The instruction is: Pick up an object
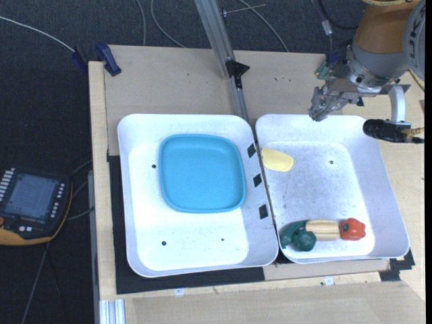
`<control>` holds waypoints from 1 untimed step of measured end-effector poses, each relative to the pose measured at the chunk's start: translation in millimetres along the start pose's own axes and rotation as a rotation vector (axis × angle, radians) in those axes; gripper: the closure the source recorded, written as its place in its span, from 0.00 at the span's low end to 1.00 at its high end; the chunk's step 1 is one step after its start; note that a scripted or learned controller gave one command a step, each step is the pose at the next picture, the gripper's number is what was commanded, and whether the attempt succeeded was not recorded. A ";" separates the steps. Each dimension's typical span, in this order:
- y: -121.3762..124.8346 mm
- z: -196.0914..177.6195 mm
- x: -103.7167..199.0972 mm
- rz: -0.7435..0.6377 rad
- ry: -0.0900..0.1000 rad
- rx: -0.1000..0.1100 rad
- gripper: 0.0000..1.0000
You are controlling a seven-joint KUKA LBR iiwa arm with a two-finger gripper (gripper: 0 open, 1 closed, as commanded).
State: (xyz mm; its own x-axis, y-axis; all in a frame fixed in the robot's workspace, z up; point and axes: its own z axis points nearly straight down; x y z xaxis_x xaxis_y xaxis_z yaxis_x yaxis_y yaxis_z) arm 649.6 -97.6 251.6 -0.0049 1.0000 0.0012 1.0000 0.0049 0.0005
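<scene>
My pale wooden desk (175,79) carries two shallow white plastic bins side by side. The left bin (135,181) holds a square light-blue plastic plate (201,173). The right bin (364,174) holds four small things: a yellow rounded piece (277,159) at its upper left corner, and along the near wall a dark green lump (298,237), a tan cylinder (322,229) and a red round piece (352,229), lined up and touching. My grey arm with its orange band (385,25) reaches in from the right; my tool (322,108) hangs over the right bin's far rim, well apart from all four, grasping nothing. Whether it is clenched or released I cannot tell.
</scene>
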 end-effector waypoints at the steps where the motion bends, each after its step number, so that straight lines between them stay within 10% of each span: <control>1: 0.4 -4.6 46.5 0.001 0.000 -0.001 1.00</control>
State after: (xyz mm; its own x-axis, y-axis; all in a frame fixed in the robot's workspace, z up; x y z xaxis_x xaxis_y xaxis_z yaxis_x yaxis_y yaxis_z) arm 649.7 -51.1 256.3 -0.0042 1.0000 0.0010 1.0000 0.0042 0.0012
